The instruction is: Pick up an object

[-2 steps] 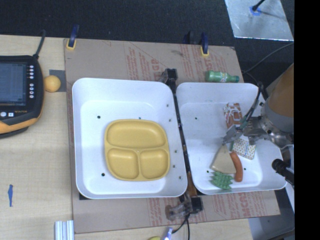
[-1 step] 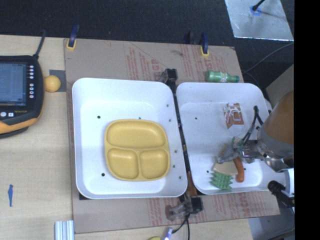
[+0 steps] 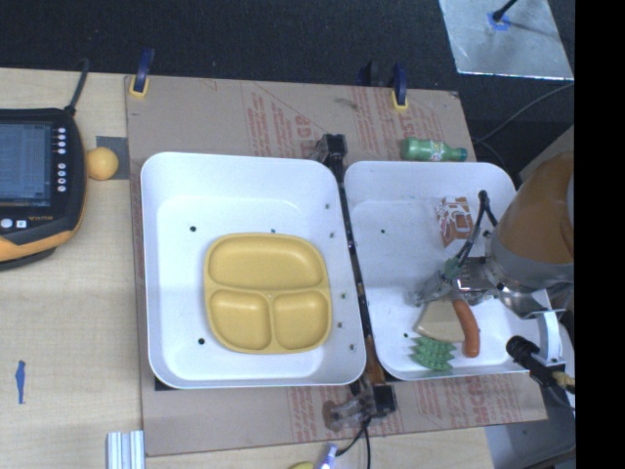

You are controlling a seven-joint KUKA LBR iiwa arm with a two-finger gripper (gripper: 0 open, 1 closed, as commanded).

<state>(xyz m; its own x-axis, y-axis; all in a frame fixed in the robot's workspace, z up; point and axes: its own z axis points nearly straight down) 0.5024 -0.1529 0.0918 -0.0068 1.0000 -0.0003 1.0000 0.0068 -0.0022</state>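
my arm: i come in from the right edge, grey wrist under an orange band, leaning down over the right bin's right half.
my gripper: low in the right bin, pointing left and slightly down in the view, its dark metal tip just above the bread slice.
my jaws: too dark and tangled with cable to read; i cannot tell how far apart they stand, and i see nothing clearly held between them.
sausage: red-orange, lying in the right bin near its front right corner, just beside my gripper; its long axis runs roughly from back to front of the bin, the near end tipped a little to the right.
bread slice: tan wedge touching the sausage's left side, its pointed corner toward the left.
green toy: leafy piece at the bin's front wall, just below the bread slice.
printed packet: white and red, near the back of the right bin, well apart from the sausage.
left bin: holds a yellow divided plate, three compartments, lying flat.
green bottle: on its side on the cardboard behind the right bin, long axis left to right.
pendant: on the bench at far left, with a yellow ball just beside it.
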